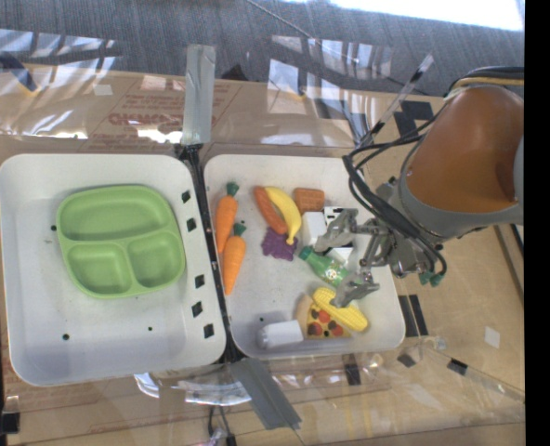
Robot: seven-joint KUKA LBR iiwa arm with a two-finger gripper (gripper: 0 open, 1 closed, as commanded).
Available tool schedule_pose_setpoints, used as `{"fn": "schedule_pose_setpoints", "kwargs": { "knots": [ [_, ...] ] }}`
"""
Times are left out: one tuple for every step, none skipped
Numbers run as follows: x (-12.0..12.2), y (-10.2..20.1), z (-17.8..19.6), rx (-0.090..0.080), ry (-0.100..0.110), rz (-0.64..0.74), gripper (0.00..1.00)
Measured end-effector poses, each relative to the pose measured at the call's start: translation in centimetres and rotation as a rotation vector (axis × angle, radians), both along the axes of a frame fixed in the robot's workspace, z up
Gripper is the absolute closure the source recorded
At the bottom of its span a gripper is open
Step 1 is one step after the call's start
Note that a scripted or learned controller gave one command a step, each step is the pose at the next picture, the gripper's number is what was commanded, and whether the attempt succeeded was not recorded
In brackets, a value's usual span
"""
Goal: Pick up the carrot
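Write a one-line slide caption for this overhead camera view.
Pincer hovers open in the right bin, apart from two carrots near its left wall.

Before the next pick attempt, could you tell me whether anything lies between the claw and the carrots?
Yes. The claw sits on the right bin's right side; the carrots lie along its left wall. A banana and purple grapes lie between.

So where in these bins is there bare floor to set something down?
The left bin has bare floor all around the green plate, widest along its near edge. The right bin is crowded: two carrots, banana, corn and the end effector. Bare strips remain along its far wall and beside the carrots' tips.
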State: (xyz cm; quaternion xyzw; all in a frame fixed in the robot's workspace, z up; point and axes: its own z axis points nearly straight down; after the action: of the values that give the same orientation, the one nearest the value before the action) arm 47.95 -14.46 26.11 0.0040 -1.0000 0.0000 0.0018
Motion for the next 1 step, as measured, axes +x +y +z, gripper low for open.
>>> {"fn": "schedule_pose_setpoints", "kwargs": {
  "knots": [
    [5.26,3.69,-6.96,0.001,0.002,-0.157,0.00]
  ]
}}
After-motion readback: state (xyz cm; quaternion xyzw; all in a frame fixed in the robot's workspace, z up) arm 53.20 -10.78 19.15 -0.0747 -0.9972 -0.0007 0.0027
